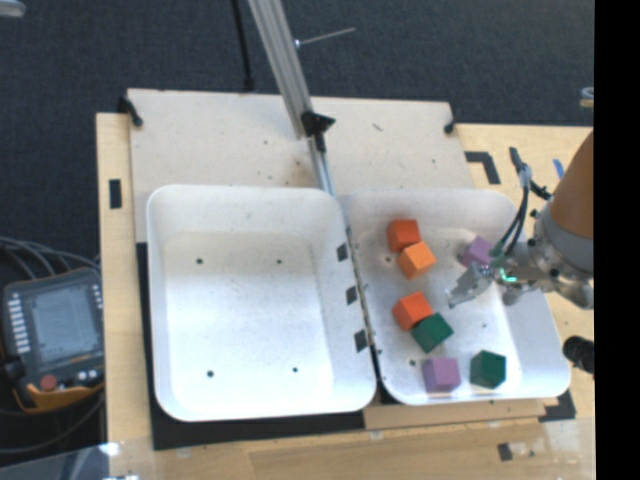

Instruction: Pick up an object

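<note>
The pincer (468, 286) hangs low inside the right bin (530, 373), a purple cube (480, 250) just beside it; whether its fingers are apart or together I cannot tell. Orange cubes (404, 234), green cubes (432, 332) and another purple one (441, 373) lie scattered nearby.

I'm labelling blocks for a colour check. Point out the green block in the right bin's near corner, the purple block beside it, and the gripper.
green block (488, 368), camera view, top face.
purple block (440, 373), camera view, top face.
gripper (468, 286), camera view, between its fingertips.
</note>
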